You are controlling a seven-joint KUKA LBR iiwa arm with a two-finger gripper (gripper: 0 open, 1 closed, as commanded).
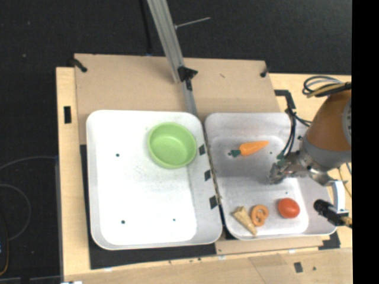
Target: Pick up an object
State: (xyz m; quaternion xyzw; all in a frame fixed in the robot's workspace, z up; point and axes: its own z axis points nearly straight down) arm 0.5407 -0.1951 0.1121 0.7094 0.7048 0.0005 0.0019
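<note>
Left bin: bowl at rear right | Right bin: carrot mid-rear; wedge, slice, tomato along front | pincer between carrot and tomato

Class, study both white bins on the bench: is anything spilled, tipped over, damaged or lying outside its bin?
Nothing stands out. The green bowl sits upright in the left bin. The carrot, tomato, orange slice and pale wedge all lie inside the right bin, with the claw low over its floor.
</note>
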